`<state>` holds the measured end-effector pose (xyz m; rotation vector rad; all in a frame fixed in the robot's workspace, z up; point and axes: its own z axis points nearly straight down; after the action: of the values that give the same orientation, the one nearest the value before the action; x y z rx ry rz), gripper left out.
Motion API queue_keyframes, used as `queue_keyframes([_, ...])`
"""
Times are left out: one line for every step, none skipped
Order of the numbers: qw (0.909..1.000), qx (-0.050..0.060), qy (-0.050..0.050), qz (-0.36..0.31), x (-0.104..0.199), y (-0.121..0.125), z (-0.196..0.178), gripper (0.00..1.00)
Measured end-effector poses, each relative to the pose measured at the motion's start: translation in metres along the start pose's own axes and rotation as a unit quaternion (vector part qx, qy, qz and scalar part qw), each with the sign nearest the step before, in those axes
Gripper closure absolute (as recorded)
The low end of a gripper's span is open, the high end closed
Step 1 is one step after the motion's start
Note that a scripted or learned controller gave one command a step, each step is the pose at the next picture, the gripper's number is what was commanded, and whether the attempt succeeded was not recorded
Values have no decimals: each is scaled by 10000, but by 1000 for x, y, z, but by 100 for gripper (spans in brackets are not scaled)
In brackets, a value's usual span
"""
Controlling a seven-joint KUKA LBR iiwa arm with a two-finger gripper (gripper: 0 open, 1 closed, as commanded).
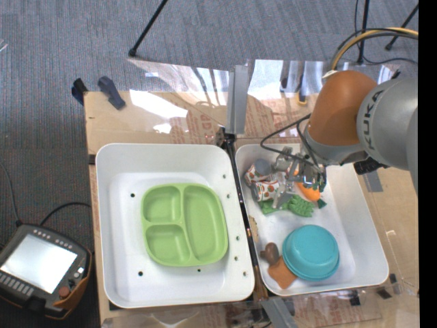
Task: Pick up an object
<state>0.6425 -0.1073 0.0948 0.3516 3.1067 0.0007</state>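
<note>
- Your claw (295,178) sits low in the right white bin (362,210), centre-right of the frame, over a cluster of small items.
- You cannot tell from this view how the claw stands.
- Cluster below it: a white patterned cloth-like piece (263,180), a green leafy toy (295,205), an orange round toy (309,192), all touching.
- Lower in that bin: a teal plastic bowl (311,252), with a brown-and-orange toy (275,264) just beside it.
- Left white bin (116,183): a light-green divided plastic plate (184,224).
</note>
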Motion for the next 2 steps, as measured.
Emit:
queue_keyframes([9999,-2,1,147,54,-20,0,0])
queue_keyframes([9999,-6,-29,128,51,-18,-13,100])
